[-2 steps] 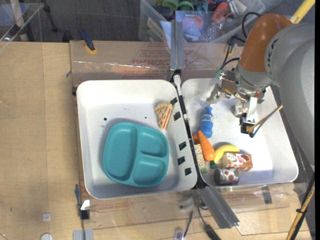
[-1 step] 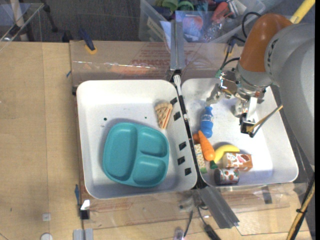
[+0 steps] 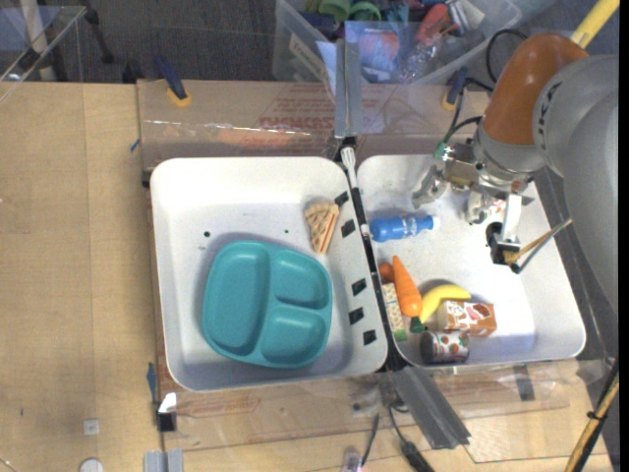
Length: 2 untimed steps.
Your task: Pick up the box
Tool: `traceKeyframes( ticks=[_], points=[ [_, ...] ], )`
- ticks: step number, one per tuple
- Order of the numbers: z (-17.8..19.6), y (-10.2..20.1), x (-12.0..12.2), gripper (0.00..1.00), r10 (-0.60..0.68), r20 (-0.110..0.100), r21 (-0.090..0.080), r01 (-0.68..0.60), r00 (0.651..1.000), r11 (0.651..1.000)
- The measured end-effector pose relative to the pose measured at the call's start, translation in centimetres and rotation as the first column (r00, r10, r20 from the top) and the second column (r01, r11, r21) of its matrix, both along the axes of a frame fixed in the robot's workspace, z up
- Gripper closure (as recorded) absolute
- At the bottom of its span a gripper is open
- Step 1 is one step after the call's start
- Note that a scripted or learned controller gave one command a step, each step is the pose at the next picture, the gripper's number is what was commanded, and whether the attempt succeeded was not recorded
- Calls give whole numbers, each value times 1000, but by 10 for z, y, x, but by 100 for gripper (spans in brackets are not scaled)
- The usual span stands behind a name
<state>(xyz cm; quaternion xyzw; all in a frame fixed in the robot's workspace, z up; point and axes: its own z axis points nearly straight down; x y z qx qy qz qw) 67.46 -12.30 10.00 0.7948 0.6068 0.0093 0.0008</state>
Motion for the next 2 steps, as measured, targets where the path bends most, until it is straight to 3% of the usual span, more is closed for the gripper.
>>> traceKeyframes(
  ticks=[1, 2],
  points=[
    [0, -1, -16, 0, 118, 8, -12, -118, 993, 993],
    [-10, 22, -21, 0, 343, -9, -14, -343, 939, 939]
  ],
)
